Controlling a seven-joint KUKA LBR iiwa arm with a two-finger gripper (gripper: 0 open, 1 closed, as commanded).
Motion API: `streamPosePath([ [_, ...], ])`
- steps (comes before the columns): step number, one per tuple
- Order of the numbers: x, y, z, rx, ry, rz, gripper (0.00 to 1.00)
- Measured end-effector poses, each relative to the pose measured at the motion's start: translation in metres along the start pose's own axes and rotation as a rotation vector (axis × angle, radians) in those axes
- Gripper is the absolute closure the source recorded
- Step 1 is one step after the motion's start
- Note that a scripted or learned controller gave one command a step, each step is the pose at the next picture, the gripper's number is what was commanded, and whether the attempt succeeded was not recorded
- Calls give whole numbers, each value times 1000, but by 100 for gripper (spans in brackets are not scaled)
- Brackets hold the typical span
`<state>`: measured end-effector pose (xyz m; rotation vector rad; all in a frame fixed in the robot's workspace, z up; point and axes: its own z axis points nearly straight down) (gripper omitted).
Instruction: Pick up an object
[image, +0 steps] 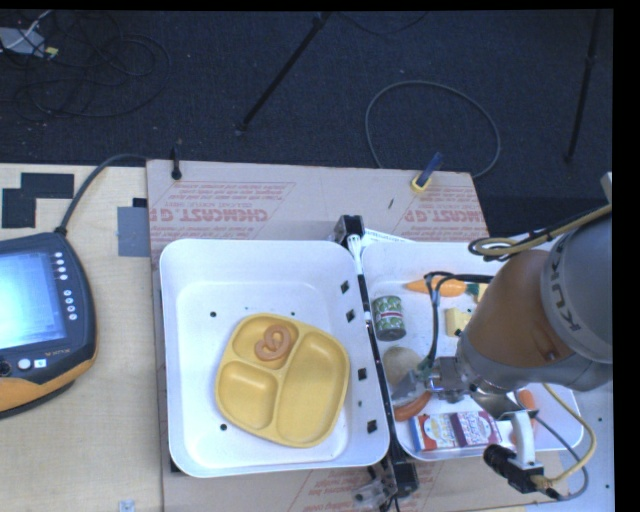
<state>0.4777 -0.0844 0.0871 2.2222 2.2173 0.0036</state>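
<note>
The bench (100, 400) carries two white bins side by side, with printed cardboard (300, 205) under them. The left bin (190, 290) is in full sight. The right bin (400, 255) is largely covered by the arm (545, 320), which comes in from the right and is cut off by the frame edge; only the bin's near-left part and a strip along its front can be read.

In the left bin lies a yellow tray (283, 380) with three compartments, and a small orange ring (273, 343) sits in its top compartment.

A tablet (35, 310) with a lit screen rests at the left edge, partly out of frame.

In the right bin a flat packet (460, 430) lies along the front, its far end under cables. A small can (388, 316) stands near the divider. Just below it is a dull round thing (402, 362), perhaps a lid, too blurred to name. A reddish piece (410, 406) lies between that and the packet. An orange bit (452, 287) shows beside the arm's upper edge.

The gripper (432, 378) appears as dark metal under the wrist, low over the round thing; whether it is apart or together I cannot tell, and nothing is seen held in it.
</note>
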Motion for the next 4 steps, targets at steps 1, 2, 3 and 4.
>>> streamPosePath([
  [1,-5,0,0,3,5,-4,0],
  [2,0,32,1,10,2,-3,0],
  [3,0,32,-7,13,7,1,100],
  [4,80,10,-102,5,4,-10,100],
])
